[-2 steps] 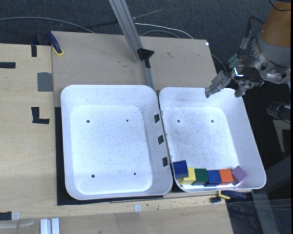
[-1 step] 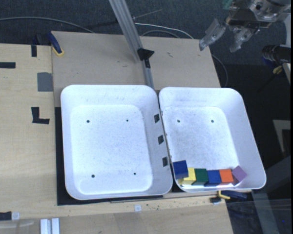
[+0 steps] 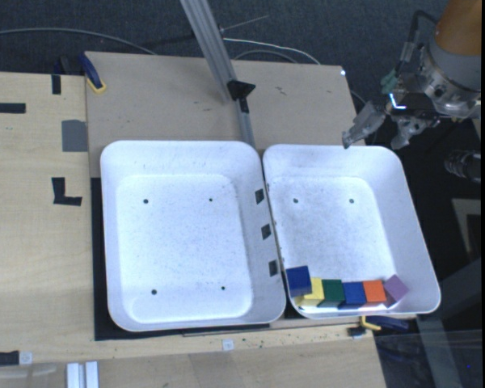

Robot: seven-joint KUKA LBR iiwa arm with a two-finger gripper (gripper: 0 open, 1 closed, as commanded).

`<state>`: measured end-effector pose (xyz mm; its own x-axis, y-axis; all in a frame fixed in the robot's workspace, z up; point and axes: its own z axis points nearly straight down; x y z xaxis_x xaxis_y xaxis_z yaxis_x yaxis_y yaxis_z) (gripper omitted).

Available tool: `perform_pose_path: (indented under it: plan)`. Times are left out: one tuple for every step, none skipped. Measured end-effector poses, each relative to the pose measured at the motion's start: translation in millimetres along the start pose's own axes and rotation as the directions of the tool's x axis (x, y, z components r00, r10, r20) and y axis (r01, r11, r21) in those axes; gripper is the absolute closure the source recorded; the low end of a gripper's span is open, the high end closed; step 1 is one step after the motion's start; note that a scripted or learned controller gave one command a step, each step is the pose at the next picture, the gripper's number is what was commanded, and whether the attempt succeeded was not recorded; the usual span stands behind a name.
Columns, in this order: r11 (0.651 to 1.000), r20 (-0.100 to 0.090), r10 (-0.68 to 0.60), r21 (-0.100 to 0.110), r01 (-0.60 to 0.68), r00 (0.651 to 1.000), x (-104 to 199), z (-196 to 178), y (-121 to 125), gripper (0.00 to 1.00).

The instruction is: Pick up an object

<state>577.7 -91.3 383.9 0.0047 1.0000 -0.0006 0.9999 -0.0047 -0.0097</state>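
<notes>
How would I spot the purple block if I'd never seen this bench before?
Find the right-hand white bin of the two. Along its near wall lies a row of small coloured blocks. The purple block is at the row's right end, next to the orange block, and is turned at an angle to the rest.

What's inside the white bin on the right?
The right bin holds a row of small blocks along its near wall: blue, yellow, green, blue, orange, purple. Whatever lies beneath them is covered.
</notes>
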Motion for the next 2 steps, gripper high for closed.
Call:
perform_pose_path:
  plan:
    - [1.0,0.002,-0.007,-0.009,0.007,1.0,3,-14,4,1.0]
    - [1.0,0.003,-0.002,-0.019,0.002,1.0,-60,-144,-21,1.0]
